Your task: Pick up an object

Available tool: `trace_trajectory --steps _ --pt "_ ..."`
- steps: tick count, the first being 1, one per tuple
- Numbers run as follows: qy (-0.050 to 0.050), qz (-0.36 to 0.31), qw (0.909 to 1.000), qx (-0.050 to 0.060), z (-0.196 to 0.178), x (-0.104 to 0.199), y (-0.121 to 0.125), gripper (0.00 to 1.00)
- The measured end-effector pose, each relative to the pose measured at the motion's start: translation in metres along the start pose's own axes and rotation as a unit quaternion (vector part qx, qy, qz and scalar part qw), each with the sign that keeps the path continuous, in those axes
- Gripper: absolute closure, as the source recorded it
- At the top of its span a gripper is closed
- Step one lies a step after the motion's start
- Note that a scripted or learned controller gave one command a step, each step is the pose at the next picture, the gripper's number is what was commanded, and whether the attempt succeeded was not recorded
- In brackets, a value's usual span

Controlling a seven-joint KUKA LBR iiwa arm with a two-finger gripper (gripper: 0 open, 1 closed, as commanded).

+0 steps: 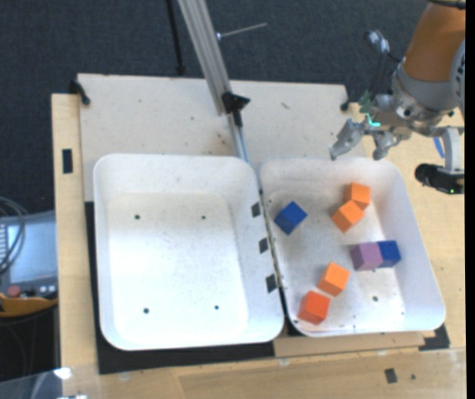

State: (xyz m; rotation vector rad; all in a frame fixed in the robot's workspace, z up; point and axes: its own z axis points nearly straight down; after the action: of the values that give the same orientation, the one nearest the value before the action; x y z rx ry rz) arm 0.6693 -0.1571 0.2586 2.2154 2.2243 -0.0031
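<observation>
Camera view: tool (362,144) hanging with fingers spread, gripping nothing, over right bin (416,248) far rim; orange blocks (352,206) lying just below it.

No readable text anywhere, no labels or brand marks on the white bins (179,166), none on the coloured blocks, none on the bench (138,106), screen of the small device (23,252) off the bench's left edge too blurred to read
</observation>
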Motion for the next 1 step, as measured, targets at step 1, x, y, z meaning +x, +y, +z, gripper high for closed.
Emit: trace_trajectory --steps 1 --pt "0.000 -0.001 1.0000 0.002 0.0610 0.0045 0.0028 0.00"
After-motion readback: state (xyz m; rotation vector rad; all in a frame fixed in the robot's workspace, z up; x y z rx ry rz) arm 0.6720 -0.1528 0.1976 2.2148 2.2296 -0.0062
